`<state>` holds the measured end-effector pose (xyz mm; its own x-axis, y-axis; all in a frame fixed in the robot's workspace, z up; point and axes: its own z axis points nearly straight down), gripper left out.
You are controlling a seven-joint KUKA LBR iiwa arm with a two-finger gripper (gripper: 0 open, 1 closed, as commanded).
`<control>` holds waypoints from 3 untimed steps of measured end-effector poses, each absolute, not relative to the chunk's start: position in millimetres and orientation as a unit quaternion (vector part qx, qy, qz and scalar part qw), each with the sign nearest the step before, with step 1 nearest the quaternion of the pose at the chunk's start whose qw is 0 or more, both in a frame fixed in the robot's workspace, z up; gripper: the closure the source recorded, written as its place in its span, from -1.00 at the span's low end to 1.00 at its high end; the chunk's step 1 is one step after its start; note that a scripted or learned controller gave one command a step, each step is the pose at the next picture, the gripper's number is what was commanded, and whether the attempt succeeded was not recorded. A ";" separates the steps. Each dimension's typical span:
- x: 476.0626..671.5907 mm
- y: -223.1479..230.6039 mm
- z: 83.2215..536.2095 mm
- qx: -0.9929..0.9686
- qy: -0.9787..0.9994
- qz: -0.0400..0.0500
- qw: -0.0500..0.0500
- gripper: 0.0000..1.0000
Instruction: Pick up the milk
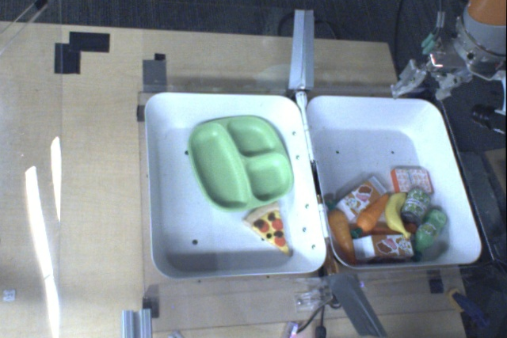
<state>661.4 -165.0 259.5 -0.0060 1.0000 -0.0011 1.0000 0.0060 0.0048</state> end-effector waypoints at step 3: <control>634.4 -183.4 87.4 0.648 0.762 0.002 0.003 -1.00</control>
